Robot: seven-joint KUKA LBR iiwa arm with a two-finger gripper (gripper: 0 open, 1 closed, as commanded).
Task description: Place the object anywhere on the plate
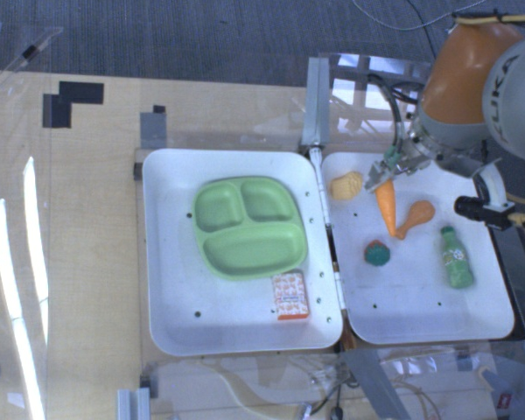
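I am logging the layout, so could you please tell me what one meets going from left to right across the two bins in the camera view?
Green plate → small printed packet → yellow lump → green ball → green bottle. The carrot, the drumstick-shaped toy and the gripper overlap in this order, so I leave them out.

The green plate is looking like smooth, matt plastic, and the two white bins are showing a smooth, faintly glossy plastic surface. The bench is appearing as pale wood under a clear, glare-catching sheet, while the green bottle is looking like shiny plastic.
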